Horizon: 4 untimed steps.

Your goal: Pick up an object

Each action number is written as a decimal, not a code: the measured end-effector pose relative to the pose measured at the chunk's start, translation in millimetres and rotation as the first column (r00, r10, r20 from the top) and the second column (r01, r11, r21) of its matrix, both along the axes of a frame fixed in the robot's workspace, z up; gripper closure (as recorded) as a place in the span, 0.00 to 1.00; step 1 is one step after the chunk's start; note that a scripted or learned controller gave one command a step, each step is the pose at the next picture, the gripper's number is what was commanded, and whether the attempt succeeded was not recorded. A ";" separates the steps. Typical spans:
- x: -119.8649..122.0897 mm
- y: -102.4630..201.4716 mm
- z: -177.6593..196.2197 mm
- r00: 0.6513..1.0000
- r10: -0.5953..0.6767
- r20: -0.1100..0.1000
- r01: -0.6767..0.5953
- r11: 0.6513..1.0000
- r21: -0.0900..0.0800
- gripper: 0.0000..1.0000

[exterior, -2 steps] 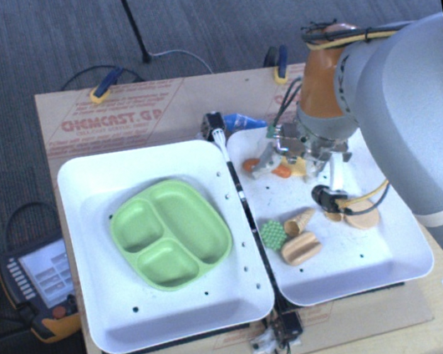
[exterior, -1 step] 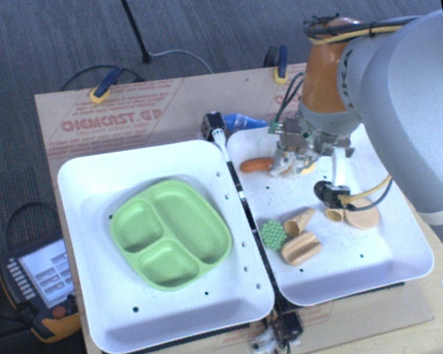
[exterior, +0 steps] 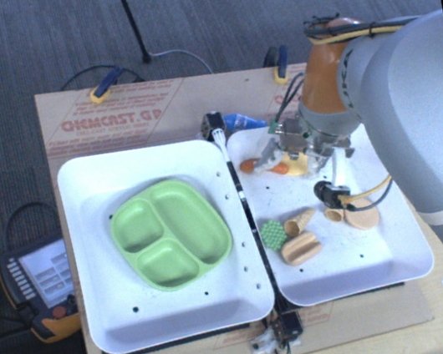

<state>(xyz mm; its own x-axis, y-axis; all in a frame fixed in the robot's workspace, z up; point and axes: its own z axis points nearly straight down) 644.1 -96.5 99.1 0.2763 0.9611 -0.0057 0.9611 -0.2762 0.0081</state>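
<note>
My gripper (exterior: 292, 153) hangs low over the back of the right bin (exterior: 390, 265), reached down from the orange-banded wrist. Right under and beside it lies a small orange piece (exterior: 274, 168), with an orange bit (exterior: 247, 166) just to its left. Whether anything is between the fingers is hidden by the gripper body. Nearer the front of the same bin lie a green knobbly piece (exterior: 272, 234), a tan bread-like roll (exterior: 300, 248), a small tan cylinder (exterior: 300, 221) and a pale tan disc (exterior: 363, 215).
The left bin (exterior: 111, 318) holds a green divided plate (exterior: 171, 232). A blue object (exterior: 243, 120) lies behind the bins on the brown board. The arm's large grey body covers the right side of the bench.
</note>
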 end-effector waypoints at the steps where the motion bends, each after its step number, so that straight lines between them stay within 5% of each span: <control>1: 18.6 -4.1 -11.5 0.944 0.331 -0.013 -0.331 0.944 0.002 0.00; 2: 20.5 -4.2 0.3 0.944 0.330 -0.005 -0.330 0.944 -0.003 1.00; 3: 19.4 -7.3 0.0 0.944 0.329 -0.010 -0.329 0.944 -0.007 0.00; 4: 11.3 -3.2 -11.0 0.939 0.343 -0.006 -0.343 0.939 -0.002 0.00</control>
